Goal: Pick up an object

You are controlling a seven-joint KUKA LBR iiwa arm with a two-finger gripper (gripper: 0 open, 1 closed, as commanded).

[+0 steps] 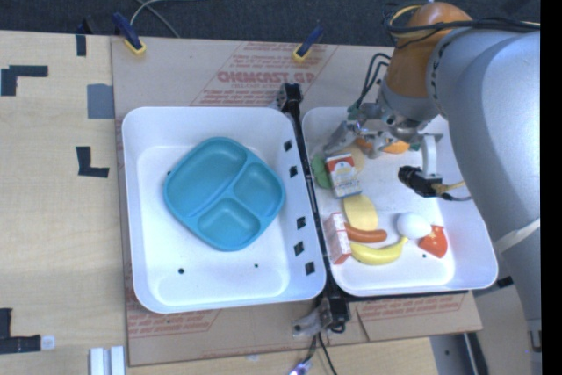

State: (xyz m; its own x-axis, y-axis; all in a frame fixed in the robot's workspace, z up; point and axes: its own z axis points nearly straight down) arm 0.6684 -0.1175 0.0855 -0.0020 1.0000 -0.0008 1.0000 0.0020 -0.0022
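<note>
The claw hangs right above the little box, though I cannot tell if it is open.

Tray in left bin, right bin beside it holding carton, banana, egg, end effector above carton

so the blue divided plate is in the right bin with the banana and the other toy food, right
Not quite. The camera view shows the blue divided plate alone in the left bin. The banana and the other toy food lie in the right bin.
</note>
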